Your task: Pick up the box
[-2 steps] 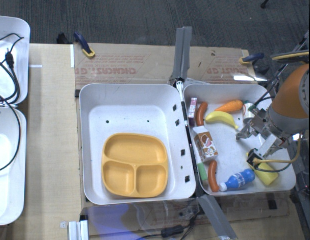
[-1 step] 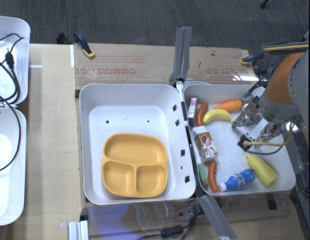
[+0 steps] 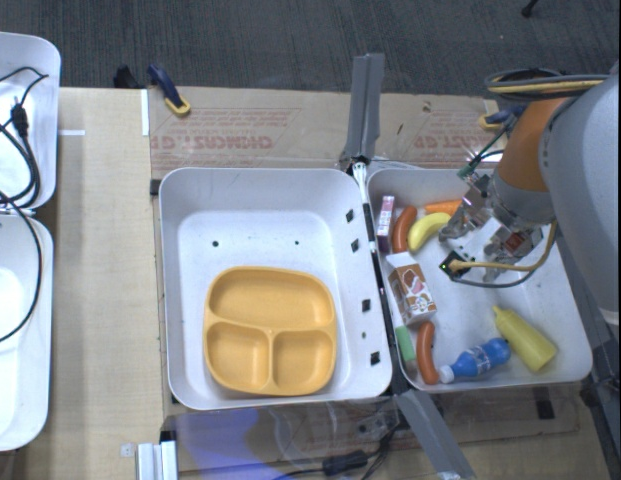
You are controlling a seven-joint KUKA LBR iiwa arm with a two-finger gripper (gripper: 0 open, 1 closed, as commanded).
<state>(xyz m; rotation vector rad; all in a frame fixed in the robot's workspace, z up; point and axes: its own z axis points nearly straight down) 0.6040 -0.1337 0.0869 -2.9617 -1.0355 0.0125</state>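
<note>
White plastic bins sit side by side on the tabletop (image 3: 100, 268), sharing a middle wall. Left bin (image 3: 185, 268) has a yellow divided tray (image 3: 271, 330), three compartments, rounded corners, glossy; open floor above it, toward the far wall.

Right bin (image 3: 570, 313) is crowded along its left wall. Box (image 3: 411, 290) lies flat just beside that wall, about mid-length, small carton with white and brown print, text too small to read. Behind it: pink tube (image 3: 386, 214) against the wall, a hot dog (image 3: 405, 227), yellow banana (image 3: 429, 230), and an orange piece (image 3: 442, 207) at the back. Below the box: green piece (image 3: 405, 344), second hot dog (image 3: 426, 352), blue bottle (image 3: 479, 360) lying on its side, yellow squeeze bottle (image 3: 525, 338) tilted near the right wall. Bare floor in the bin's centre, between box and yellow bottle.

Hand (image 3: 477, 233) hangs over the far part of the right bin, right of the banana, apart from the box; cables loop under it. Can't tell if it is spread or pressed together. Nothing visibly pinched.

Cardboard sheet (image 3: 260, 133) behind the bins carries red print, upside down, not legible. Blue-and-yellow clamp (image 3: 167, 89) at its far left corner.
</note>
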